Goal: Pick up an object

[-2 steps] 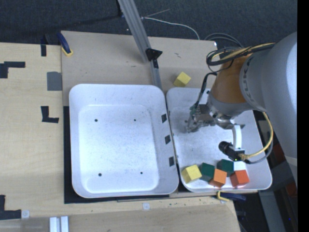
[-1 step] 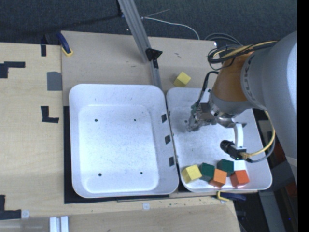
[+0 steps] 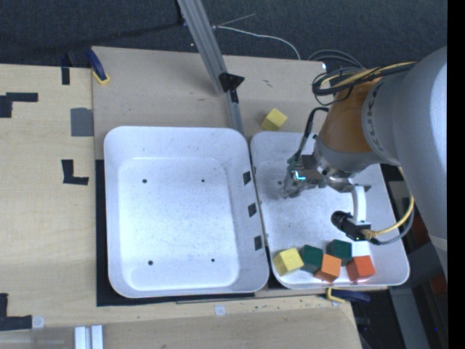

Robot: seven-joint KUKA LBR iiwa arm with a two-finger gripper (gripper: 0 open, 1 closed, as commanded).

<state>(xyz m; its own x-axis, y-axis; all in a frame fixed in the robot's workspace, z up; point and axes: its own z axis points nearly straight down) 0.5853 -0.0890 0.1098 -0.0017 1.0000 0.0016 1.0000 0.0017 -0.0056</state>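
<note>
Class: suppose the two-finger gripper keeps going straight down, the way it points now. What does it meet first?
Most likely the bare speckled floor of the right white bin; the two-finger gripper hangs apart from the coloured blocks, though depth is unclear.

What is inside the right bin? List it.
In the right bin, five blocks cluster at the near edge: yellow, two green, orange and red. The claw hangs over the middle. The arm hides the far right corner.
</note>
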